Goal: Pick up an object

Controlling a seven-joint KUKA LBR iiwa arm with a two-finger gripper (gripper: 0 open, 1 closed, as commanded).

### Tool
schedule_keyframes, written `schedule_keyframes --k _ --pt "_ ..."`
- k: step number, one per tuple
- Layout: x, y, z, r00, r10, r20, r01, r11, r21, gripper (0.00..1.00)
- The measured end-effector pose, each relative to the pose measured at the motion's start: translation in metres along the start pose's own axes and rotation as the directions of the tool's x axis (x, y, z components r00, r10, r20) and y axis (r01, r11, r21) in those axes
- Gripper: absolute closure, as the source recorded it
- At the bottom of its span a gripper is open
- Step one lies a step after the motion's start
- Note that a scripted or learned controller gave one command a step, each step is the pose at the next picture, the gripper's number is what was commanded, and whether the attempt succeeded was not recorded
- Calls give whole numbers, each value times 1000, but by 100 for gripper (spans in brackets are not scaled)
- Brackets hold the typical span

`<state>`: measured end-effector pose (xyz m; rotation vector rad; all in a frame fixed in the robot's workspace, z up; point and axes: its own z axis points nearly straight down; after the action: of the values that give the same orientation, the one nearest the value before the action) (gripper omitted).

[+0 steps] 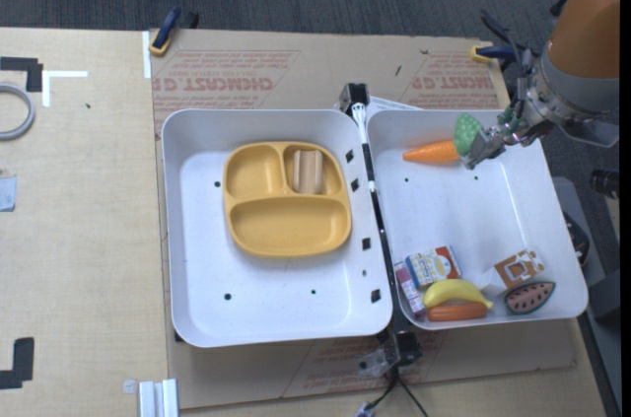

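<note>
Bench point(79, 238) bears left bin point(187, 307), right bin point(552, 208).

Bright even overhead light; soft shadows, mild glare on white bins point(187, 307); slightly soft focus.

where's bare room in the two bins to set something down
Left white bin: open floor in front of the yellow divided plate. Right white bin: bare middle, between the orange toy carrot and the crowded front toys around the yellow toy banana.
</note>
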<state>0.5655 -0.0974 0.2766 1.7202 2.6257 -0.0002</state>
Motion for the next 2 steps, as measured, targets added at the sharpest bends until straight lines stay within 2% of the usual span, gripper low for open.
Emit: schedule_keyframes --k 1,2 --pt "-56 -61 -107 1000 15 1 -15 1000 0 100" --pt "-100 -85 -265 998 55 1 -55 998 0 100"
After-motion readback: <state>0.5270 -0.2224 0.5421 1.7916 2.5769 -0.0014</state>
